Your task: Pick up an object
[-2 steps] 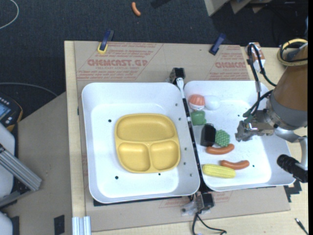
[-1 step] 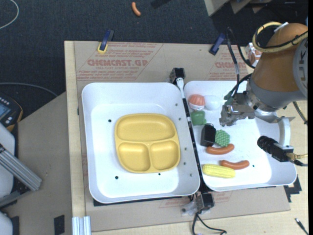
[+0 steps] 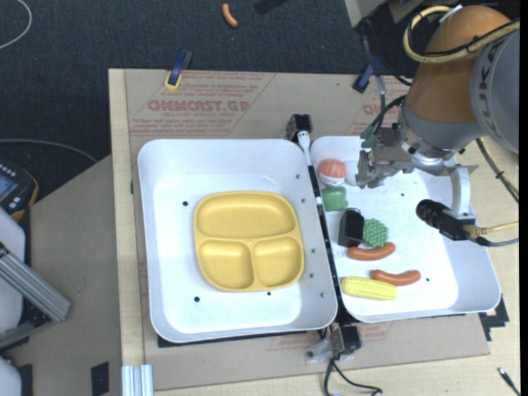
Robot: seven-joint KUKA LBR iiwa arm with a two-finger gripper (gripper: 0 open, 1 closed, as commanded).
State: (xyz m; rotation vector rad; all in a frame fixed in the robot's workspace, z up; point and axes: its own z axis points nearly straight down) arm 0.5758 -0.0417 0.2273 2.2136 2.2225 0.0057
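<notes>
We've got the gripper [image 3: 369,176] low over the right bin's [image 3: 470,283] far end, nothing visibly held, probably lining up on the toys [image 3: 333,170] clustered along its left wall.

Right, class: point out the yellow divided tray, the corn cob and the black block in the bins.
yellow divided tray [image 3: 246,213]: camera view, on its large upper compartment.
corn cob [image 3: 368,288]: camera view, on the middle of the cob.
black block [image 3: 351,228]: camera view, on its top face.
</notes>
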